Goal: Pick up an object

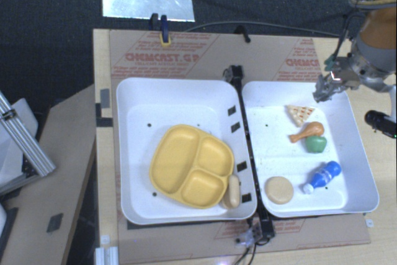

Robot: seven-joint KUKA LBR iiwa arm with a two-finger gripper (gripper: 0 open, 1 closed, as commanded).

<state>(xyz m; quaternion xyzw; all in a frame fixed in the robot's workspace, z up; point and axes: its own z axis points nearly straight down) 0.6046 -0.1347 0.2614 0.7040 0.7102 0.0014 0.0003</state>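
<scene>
Seen from above, the claw (324, 91) hovers over the right bin's (360, 152) far edge; its opening cannot be told. Below lie a toast wedge (301, 113), drumstick (308, 131), green piece (316, 144), blue bottle (323, 175) and tan disc (278, 189). A yellow tray (191, 166) fills the left bin (133, 133).

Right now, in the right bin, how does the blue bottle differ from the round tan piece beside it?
The blue bottle is long and lies on its side at a slant, white cap toward the tan piece; the round tan piece is a flat disc lying level. The bottle is bright blue, the disc pale tan. The bottle lies nearer the bin's right wall, the disc nearer the divider. Both rest in the right bin, in its near part, apart from the gripper.
</scene>
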